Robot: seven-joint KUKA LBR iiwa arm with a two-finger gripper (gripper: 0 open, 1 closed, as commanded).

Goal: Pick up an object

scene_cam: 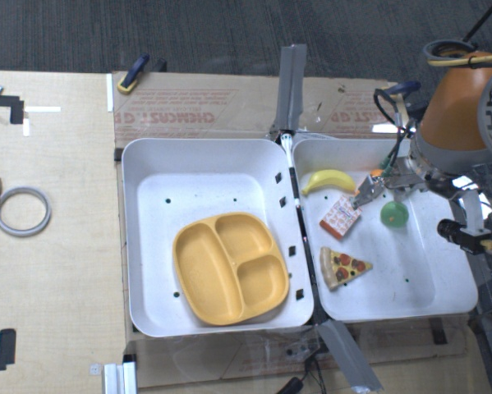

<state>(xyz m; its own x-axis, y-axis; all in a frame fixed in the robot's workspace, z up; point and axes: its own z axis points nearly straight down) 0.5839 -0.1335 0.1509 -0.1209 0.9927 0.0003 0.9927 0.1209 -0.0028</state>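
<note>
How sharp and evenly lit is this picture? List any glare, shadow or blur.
Camera view: lighting is even and soft; the yellow plate, banana and pizza slice are crisp. The white bins look bright but keep their edges. Faint shadows sit under the plate and beside the green ball. The gripper and arm above it look slightly soft.

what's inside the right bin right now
The right bin holds a banana, a small red and white box, a pizza slice and a green ball. The arm covers its far right corner.
</note>
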